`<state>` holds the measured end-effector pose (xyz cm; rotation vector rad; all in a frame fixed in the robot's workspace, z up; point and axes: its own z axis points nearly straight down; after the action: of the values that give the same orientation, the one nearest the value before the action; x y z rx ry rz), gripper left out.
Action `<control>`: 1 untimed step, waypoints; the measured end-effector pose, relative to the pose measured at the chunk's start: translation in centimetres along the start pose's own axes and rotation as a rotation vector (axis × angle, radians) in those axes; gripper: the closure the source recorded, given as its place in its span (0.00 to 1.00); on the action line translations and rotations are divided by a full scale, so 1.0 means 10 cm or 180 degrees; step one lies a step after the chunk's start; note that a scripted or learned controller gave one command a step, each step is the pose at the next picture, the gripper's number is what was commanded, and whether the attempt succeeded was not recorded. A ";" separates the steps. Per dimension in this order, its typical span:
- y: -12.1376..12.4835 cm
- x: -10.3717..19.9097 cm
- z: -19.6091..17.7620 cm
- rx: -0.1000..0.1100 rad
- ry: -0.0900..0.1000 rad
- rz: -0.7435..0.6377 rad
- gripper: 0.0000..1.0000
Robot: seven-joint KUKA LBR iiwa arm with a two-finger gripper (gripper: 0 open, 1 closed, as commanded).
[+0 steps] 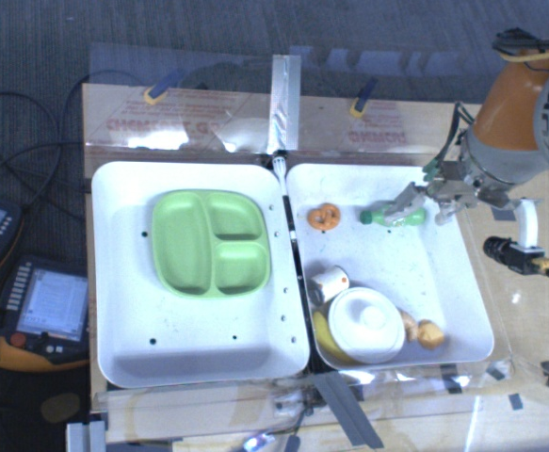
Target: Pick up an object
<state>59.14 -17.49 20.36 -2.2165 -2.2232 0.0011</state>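
Observation:
My gripper (421, 210) hangs over the upper part of the right bin (462, 252), and its fingers look spread apart. A small green object (388, 217) lies on the bin floor at the tip of the left finger (403, 199), touching or just under it, not clearly between the two fingers. An orange ring-shaped piece (324, 217) lies further left, close to the divider. At the bin's front are a small white cup (330, 280), a white lidded bowl (366, 323) resting on a yellow dish (323, 337), and a small brown item (429, 332).
The left bin (114, 328) holds a green divided plate (211, 242). A metal post (282, 102) rises at the back between the bins. The orange-banded arm (514, 121) enters from the right above the right bin's far corner.

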 end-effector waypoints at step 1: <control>0.56 -0.18 0.91 -0.0094 -0.0036 -0.0016 0.00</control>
<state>64.72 -19.26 11.29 -2.2310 -2.2494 -0.0196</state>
